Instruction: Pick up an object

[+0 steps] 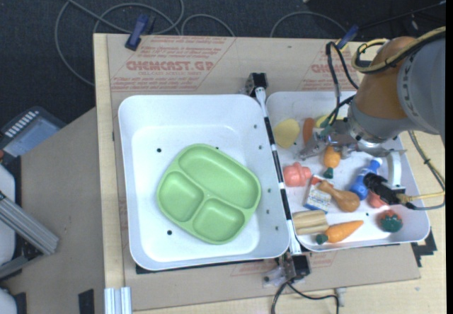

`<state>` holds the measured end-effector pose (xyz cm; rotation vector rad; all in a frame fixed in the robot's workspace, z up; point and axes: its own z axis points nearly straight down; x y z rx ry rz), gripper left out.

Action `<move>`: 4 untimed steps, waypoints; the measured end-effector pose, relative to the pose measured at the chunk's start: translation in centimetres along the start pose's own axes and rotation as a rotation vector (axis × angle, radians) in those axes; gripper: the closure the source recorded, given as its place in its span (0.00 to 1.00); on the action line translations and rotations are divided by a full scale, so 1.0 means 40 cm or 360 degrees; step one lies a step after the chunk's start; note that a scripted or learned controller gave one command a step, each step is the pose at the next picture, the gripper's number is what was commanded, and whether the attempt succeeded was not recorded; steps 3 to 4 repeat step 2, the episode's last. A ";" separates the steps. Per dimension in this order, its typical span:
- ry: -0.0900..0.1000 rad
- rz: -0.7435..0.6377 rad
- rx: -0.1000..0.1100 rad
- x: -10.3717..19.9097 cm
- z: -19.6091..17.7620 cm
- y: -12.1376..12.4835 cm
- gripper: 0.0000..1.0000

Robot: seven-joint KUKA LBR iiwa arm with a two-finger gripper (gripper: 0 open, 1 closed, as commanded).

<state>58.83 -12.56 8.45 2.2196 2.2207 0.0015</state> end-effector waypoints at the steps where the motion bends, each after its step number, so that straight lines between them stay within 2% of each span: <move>1: -0.0001 0.0000 -0.0003 0.000 -0.025 0.001 1.00; 2: 0.0003 -0.0002 0.0000 0.209 -0.252 0.002 1.00; 4: 0.0003 -0.0002 0.0000 0.209 -0.252 0.002 1.00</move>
